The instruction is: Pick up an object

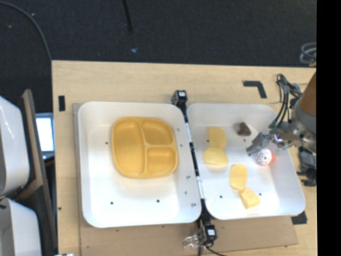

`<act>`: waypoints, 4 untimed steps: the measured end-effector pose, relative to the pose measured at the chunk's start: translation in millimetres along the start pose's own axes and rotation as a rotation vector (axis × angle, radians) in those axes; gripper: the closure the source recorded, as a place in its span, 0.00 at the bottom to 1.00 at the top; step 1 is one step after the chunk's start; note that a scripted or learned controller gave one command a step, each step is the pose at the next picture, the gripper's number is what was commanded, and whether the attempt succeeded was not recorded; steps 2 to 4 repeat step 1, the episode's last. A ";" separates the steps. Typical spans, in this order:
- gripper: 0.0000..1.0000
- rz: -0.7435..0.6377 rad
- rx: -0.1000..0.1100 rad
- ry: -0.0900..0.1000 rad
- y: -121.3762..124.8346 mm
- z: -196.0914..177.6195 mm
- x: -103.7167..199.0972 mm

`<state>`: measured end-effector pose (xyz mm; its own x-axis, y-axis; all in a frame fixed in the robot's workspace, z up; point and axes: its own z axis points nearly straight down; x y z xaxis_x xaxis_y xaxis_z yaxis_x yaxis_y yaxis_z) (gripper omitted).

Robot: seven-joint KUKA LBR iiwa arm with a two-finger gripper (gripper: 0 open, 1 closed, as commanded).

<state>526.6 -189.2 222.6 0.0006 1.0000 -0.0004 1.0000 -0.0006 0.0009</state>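
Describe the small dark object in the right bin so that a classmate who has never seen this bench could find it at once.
Start at the right-hand shallow white bin, the one holding several pale yellow pieces. Look along its far side, toward the arm, for a small dark brown lump lying alone beside the uppermost yellow piece. It is the bin's one dark item; the rest are yellow, apart from a small white and orange ball.

The arm (306, 103) is cut off at the right edge. Whether the fingers (259, 143) are parted cannot be told. The small dark object (243, 128) is too small to identify. The small ball (264, 157) is partly overlapped.
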 end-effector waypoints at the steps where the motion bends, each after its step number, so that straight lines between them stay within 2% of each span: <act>1: 0.00 0.014 0.005 0.001 16.8 57.5 12.8; 4: 0.00 0.014 0.005 0.001 16.8 57.5 12.8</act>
